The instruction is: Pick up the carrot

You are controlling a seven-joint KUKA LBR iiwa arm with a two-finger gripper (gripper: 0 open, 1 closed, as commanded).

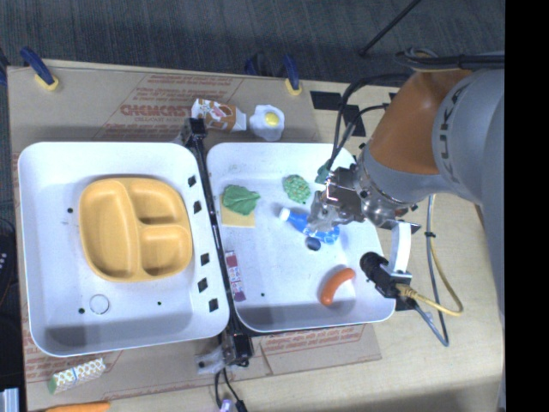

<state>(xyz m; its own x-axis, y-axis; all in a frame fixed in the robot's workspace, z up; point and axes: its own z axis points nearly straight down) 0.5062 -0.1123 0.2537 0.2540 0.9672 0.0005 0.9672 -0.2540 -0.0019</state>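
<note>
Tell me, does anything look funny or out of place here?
A little. An egg and a small packet lie on the cardboard behind the bins, outside them. The carrot lies in the right bin, near its front edge.

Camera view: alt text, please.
The gripper hangs over a blue item in the right bin, apart from the carrot near that bin's front edge. The left bin holds a yellow divided tray.

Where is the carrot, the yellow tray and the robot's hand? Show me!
carrot [336,285], camera view, on the middle of its orange body.
yellow tray [107,197], camera view, on its upper left compartment.
hand [326,221], camera view, midway between its fingertips, above the blue thing.
</note>
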